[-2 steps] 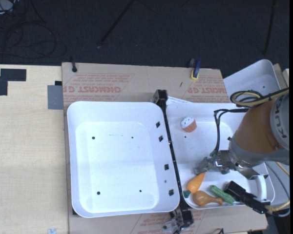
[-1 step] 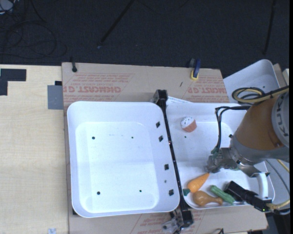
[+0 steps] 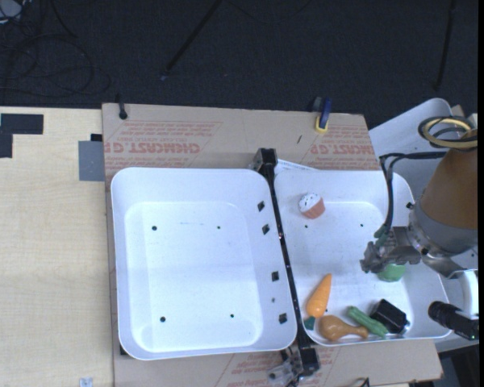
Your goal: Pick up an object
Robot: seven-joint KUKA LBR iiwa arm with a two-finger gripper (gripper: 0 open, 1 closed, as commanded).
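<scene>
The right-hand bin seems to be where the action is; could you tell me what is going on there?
A grey KUKA arm reaches in from the right, its gripper low over the right side of the right bin, right at a green object. Whether it has hold of that object cannot be told. An orange carrot, a tan gourd-shaped toy, a green stick-like piece and a black block lie along the bin's near edge, and a small white and orange object sits toward the far side.
</scene>
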